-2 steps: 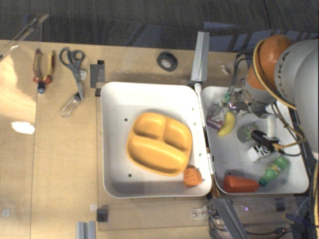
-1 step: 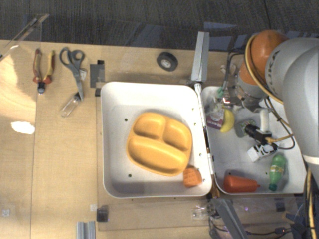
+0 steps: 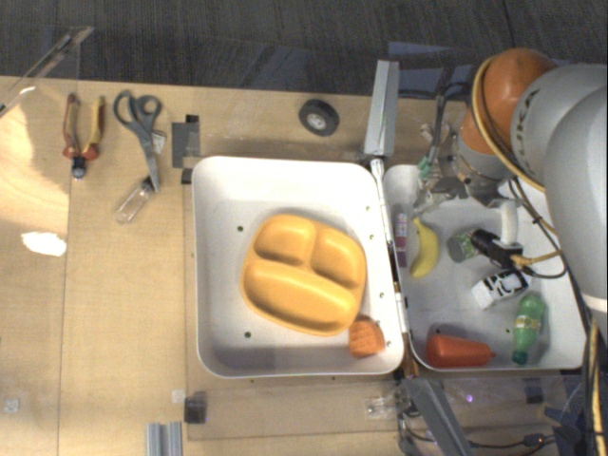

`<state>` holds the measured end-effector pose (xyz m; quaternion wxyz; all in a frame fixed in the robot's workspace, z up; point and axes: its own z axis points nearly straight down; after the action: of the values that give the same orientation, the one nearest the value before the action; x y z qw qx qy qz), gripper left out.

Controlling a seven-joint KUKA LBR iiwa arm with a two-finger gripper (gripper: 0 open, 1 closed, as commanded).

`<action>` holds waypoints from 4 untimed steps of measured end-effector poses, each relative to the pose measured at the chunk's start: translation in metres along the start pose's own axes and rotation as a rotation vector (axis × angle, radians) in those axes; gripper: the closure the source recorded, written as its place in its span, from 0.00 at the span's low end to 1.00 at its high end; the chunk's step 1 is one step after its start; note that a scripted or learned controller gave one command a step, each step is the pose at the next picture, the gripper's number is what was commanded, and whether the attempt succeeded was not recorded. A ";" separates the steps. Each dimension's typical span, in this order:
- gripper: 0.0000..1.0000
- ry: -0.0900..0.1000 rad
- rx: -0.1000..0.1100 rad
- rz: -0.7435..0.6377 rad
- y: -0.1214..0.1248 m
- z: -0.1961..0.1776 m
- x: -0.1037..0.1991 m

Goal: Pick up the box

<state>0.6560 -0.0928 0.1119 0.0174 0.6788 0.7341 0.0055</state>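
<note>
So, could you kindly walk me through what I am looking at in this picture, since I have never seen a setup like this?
This is one camera fixed above a wooden bench, looking down at a slant. The big grey shape with the orange band is a robot arm reaching in from the right. Two shallow white bins sit side by side. The left bin holds a yellow divided tray and a small orange item. The right bin holds a banana, a green bottle, a red-orange item and a small white and black box. Scissors, pliers and a tape roll lie on the bench. I cannot make out the hand clearly, nor anything held in it.
</note>
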 end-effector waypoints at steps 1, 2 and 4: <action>0.00 0.000 0.000 0.000 0.000 0.000 0.000; 0.00 0.017 0.016 -0.180 -0.057 0.021 0.004; 1.00 0.008 -0.001 -0.313 -0.160 0.004 0.001</action>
<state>0.4969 -0.1041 0.1026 0.0154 0.5561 0.8310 0.0056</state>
